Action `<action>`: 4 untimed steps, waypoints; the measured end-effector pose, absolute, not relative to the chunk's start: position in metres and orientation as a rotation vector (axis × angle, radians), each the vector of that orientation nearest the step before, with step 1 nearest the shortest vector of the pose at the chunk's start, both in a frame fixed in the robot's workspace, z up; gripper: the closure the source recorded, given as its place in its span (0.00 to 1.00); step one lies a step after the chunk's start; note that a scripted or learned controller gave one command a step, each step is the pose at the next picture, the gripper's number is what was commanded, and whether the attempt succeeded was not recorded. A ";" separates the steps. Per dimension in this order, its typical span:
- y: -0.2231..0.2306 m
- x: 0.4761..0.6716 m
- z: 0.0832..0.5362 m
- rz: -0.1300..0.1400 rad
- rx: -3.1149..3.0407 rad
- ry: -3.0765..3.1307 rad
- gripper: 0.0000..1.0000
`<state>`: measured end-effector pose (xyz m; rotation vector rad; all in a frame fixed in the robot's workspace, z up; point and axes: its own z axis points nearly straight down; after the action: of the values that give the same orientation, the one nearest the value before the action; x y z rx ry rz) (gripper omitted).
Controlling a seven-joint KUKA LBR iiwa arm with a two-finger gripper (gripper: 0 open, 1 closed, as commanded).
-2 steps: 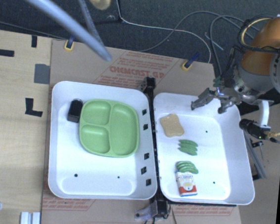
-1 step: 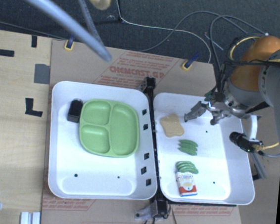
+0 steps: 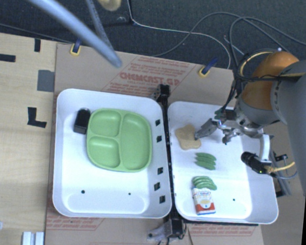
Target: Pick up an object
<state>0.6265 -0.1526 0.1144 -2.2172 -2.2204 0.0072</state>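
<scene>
Spread jaws of gripper (image 3: 216,130) hover beside tan cookie (image 3: 187,137), above pea pods (image 3: 205,160)

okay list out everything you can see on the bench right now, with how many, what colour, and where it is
Bins: two, white, side by side on the bench.
Divided plate: one, light green, middle of the left bin.
Small block: one, black, left bin, at the plate's left edge.
Flat cookie-like piece: one, tan, right bin, upper left.
Pea pods: two green pieces, right bin, one mid, one lower.
Small carton: one, white and red, right bin, just below the lower pod.
Arm: one, grey and orange, from the right.
End effector: one, over the right bin, beside the tan piece.
</scene>
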 end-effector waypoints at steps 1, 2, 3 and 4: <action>-0.153 0.627 0.085 0.001 -2.222 -2.225 0.00; -0.151 0.630 0.099 -0.009 -2.222 -2.230 1.00; -0.142 0.634 0.145 -0.004 -2.221 -2.226 1.00; -0.144 0.645 0.197 -0.004 -2.222 -2.226 1.00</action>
<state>0.6453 -0.1444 0.1972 -2.2221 -2.2259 -0.0041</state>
